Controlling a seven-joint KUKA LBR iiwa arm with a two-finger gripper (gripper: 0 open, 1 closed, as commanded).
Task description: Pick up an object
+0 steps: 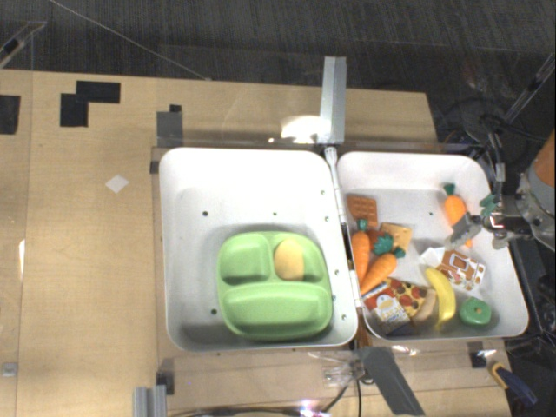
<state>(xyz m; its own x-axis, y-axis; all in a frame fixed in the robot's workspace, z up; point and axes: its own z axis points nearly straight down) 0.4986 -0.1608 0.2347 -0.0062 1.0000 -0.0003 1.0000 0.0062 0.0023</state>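
**So, arm parked over the right bin's edge**

So the gripper (483,221) is sitting at the far right side of the right bin (408,170), low over the pile, right next to a small carrot (454,208) near the back corner. Honestly I can't tell whether the fingers are open or closed from here, it's all a dark blur against the rim, and I don't see anything clearly between them.

The right bin is where all the stuff is: a banana (441,293), a green round thing (474,312), a pizza-print packet (393,301), two more carrots (367,261) lying along the divider, and a waffle-looking brown square (362,208) behind them.

The left bin (217,181) holds a green divided plate (274,309) with a yellow lemon-ish ball (289,259) in its upper right compartment. Both bins sit side by side on the wooden table (78,259).
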